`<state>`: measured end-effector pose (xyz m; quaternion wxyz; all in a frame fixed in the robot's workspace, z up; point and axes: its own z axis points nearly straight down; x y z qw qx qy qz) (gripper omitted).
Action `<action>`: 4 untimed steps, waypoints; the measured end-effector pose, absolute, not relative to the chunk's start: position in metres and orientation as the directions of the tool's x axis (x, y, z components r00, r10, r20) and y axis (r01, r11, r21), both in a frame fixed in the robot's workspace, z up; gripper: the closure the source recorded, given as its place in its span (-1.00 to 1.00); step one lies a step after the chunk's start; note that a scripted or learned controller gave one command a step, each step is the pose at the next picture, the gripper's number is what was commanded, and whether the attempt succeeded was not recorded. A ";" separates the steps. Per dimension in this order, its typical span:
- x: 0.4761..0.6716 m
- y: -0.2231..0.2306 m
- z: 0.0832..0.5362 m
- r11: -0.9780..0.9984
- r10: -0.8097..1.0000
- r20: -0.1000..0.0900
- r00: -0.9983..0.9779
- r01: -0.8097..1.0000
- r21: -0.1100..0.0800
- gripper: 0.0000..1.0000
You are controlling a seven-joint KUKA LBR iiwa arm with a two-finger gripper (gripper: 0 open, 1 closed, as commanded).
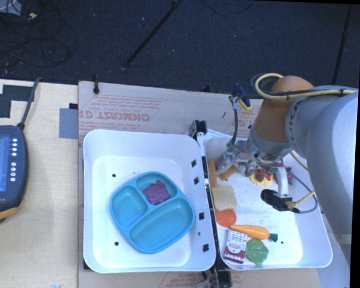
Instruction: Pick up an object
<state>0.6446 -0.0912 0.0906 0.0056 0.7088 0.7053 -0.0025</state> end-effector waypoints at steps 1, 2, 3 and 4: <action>0.645 -0.092 0.091 -0.004 1.000 -0.011 0.004 1.000 0.004 -1.00; 0.645 -0.091 0.091 -0.004 1.000 -0.012 0.004 1.000 0.005 -1.00; 0.644 -0.091 0.091 -0.004 1.000 -0.013 0.004 1.000 0.005 -1.00; 0.645 -0.092 0.090 -0.004 1.000 -0.010 0.004 1.000 0.004 -1.00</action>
